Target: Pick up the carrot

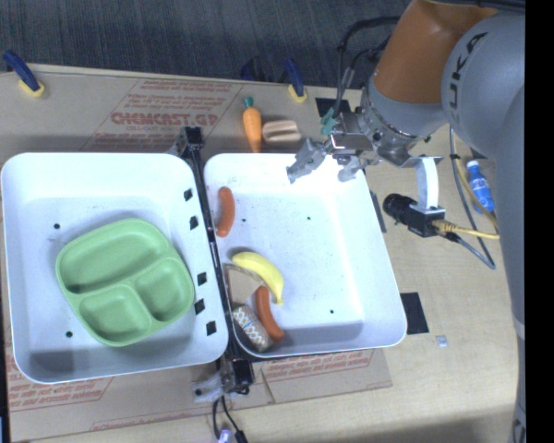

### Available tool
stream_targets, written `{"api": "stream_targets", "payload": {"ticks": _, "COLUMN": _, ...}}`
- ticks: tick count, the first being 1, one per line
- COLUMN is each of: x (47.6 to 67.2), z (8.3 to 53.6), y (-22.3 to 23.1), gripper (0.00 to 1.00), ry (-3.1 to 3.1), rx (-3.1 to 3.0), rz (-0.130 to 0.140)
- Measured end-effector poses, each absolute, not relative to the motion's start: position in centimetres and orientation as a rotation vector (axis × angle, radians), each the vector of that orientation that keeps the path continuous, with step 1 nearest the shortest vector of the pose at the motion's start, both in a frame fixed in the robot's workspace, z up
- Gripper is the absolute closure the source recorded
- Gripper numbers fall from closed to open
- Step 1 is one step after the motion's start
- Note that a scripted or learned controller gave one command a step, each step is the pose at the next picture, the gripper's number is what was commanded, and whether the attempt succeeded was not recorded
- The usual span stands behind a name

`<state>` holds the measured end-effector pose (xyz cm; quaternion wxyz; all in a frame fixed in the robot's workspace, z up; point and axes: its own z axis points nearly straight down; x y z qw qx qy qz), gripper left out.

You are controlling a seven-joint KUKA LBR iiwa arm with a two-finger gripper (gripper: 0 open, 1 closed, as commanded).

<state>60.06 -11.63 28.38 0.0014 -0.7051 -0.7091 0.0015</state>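
The carrot [250, 127], orange with a green top, lies on the cardboard just behind the right bin's [351, 266] back left corner, outside both bins. My gripper [326, 166] hangs over the back rim of the right bin, to the right of the carrot and apart from it. Its fingers [303, 163] are spread open with nothing between them.
A tan bun-like piece [281, 132] lies right beside the carrot. The right bin holds a sausage [225, 210], a banana [261, 273], a second sausage [269, 314] and a brown speckled item [247, 326]. A green divided plate [125, 280] sits in the left bin [37, 183].
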Motion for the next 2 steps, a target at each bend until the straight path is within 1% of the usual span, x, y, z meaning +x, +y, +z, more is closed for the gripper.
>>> {"api": "stream_targets", "payload": {"ticks": 1, "x": 65.4, "z": 18.4, "y": -12.9, "gripper": 0.00, "ry": -2.019, "rx": -2.402, "rz": 0.005}}
{"api": "stream_targets", "payload": {"ticks": 2, "x": 65.6, "z": 13.9, "y": -18.5, "gripper": 0.00, "ry": -1.588, "rx": -2.708, "rz": 0.004}}
